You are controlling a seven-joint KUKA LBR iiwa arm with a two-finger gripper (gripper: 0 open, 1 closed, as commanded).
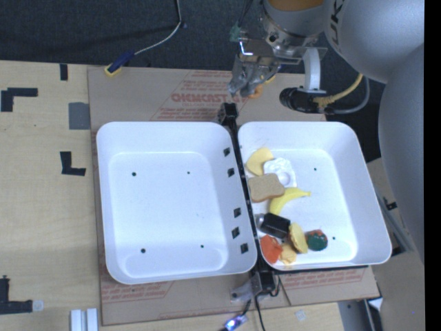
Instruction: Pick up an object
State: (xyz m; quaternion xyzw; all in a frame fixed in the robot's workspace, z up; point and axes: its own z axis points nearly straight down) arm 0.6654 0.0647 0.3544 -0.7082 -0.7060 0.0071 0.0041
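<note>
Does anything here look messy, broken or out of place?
Nothing looks broken or spilled. The toy foods, such as the banana and bread slice, lie heaped along the right bin's left side. The gripper hovers beyond the bins.

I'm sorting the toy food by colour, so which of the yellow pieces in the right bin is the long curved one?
The yellow toy banana, lying just right of the tan toast-shaped slice. It is thin and curved; the other yellow piece, farther back, is a short rounded wedge.

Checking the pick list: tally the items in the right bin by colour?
Yellow: 3 (round piece, banana, small piece)
White: 1
Tan: 1 (toast)
Black: 1
Orange-red: 1
Green-red: 1
Total: 8
</note>
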